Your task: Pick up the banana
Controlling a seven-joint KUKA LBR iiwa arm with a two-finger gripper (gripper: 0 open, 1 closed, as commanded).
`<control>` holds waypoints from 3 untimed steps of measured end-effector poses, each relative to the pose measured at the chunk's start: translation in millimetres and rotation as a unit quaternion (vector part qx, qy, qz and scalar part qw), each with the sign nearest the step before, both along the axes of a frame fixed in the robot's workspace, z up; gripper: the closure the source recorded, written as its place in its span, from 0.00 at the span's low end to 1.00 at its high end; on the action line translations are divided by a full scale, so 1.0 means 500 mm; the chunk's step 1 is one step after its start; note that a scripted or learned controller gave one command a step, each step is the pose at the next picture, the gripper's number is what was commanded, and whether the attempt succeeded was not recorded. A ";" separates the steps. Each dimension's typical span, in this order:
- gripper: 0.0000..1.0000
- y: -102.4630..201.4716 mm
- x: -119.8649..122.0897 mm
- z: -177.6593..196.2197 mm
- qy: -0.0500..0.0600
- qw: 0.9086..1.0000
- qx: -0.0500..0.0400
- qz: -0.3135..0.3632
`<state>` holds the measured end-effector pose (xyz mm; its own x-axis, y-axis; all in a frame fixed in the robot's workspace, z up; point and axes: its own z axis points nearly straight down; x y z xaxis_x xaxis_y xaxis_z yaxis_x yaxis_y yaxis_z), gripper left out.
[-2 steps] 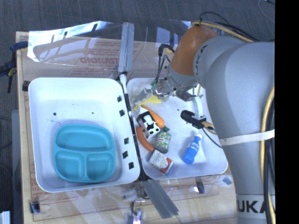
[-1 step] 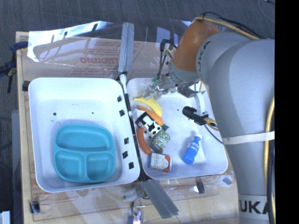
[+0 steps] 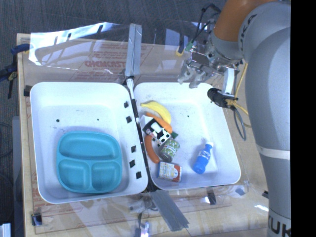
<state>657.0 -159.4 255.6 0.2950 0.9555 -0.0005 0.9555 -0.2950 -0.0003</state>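
Observation:
A yellow banana (image 3: pixel 159 111) lies in the right bin (image 3: pixel 217 127), near its left wall and toward the back. It curves over a pile of small items just in front of it. My gripper (image 3: pixel 190 78) hangs above the back rim of the right bin, up and to the right of the banana and well apart from it. Its fingers (image 3: pixel 184 76) point down, spread apart, with nothing between them.
In front of the banana lie an orange carrot-like piece (image 3: pixel 152 148), a black-and-white box (image 3: pixel 156 130), a small can (image 3: pixel 169 150) and a red-labelled packet (image 3: pixel 169 171). A blue bottle (image 3: pixel 202 158) lies to the right. The left bin (image 3: pixel 44 102) holds a blue divided tray (image 3: pixel 90 162).

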 end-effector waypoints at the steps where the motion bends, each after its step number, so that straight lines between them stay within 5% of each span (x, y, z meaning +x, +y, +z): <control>1: 1.00 0.123 -0.002 -0.082 0.004 0.975 0.001 -0.221; 2: 0.00 0.122 -0.002 -0.082 0.004 0.975 0.001 -0.221; 3: 0.00 0.031 -0.114 -0.134 0.004 0.995 0.000 -0.101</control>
